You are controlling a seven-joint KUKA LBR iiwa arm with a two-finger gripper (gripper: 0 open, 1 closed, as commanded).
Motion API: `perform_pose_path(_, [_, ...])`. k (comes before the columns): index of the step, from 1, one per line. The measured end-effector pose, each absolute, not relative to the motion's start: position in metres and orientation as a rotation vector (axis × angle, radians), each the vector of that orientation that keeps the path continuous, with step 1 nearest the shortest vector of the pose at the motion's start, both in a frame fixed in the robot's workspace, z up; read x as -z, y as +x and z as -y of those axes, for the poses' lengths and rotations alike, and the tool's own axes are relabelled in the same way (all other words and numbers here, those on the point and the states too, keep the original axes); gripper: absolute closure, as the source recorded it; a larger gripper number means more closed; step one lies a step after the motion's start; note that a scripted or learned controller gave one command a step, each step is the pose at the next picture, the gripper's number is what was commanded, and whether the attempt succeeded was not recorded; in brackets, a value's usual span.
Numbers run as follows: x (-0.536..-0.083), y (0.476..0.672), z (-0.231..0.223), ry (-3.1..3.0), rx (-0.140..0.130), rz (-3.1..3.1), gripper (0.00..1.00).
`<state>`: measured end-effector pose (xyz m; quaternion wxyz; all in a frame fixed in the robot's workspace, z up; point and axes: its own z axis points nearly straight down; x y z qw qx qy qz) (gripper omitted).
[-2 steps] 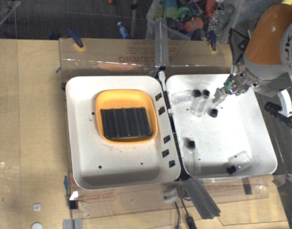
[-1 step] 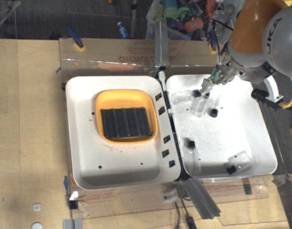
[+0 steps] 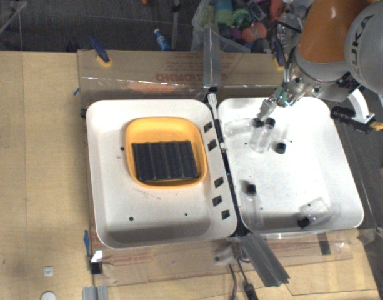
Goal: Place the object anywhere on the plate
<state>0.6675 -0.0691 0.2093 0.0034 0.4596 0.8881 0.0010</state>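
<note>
At far left, the left bin (image 3: 104, 167) holds the plate (image 3: 131, 134), a yellow dish with a dark ribbed slab (image 3: 165, 161) lying flat across most of its floor. The slab leaves little bare plate, so anything set there may land on the ribs and rock or slide off.

Across the divider, the right bin (image 3: 316, 161) holds several small clear pieces with black caps. One is near the divider (image 3: 248, 190), one near the front corner (image 3: 311, 211), and a cluster (image 3: 261, 135) lies toward the back. The cluster looks like the object to be moved, though which piece is meant I cannot tell.

The gripper (image 3: 267, 110) hangs just above and behind that cluster, angled down toward it. Whether the claw is wide or narrow I cannot tell, and nothing shows held in it. The arm (image 3: 328, 24) comes in from the upper right.

The main risks, as I judge them:
- The clear plastic barely shows against the white bin, so the claw may come down off-centre.
- The pieces lie close together, so it could nudge one away or catch two.
- The pieces look smooth and rounded, so one could squirt out as the claw closes.
- The carry must clear the divider, where a loose grip could drop the piece.
</note>
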Motion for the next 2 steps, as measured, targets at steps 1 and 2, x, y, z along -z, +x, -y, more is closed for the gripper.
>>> perform_pose_path(1, [-0.234,0.668,0.058,1.367,-0.003,-2.821,1.00])
perform_pose_path(2, [-0.271,0.666,0.071,1.349,-0.003,-2.830,1.00])
